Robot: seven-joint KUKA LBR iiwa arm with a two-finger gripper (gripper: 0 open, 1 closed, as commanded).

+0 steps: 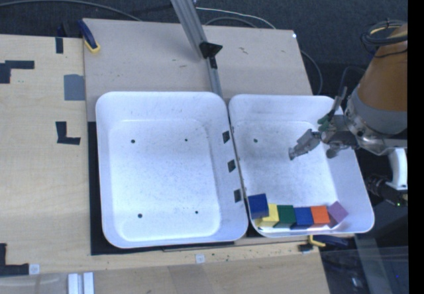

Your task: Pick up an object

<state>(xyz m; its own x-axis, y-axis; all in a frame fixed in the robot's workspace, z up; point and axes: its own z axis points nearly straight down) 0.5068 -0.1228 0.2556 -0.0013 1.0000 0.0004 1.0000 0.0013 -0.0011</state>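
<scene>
Several coloured blocks lie in a row along the near wall of the right bin (344, 173): a blue cube (258, 204), a yellow block (267, 220), a green block (285, 215), a second blue block (303, 217), an orange block (320, 214) and a purple block (338, 210). My gripper (314, 149) hangs over the middle right of that bin, well above and behind the row. It is open, its fingers (301, 144) spread apart with nothing between them.
The left bin (106, 153) adjoins the right one, with dark clips (231, 165) along the shared rim. A metal pole (185, 8) slants across the back of the bench. A blue and yellow tool (89, 37) lies at the back left.
</scene>
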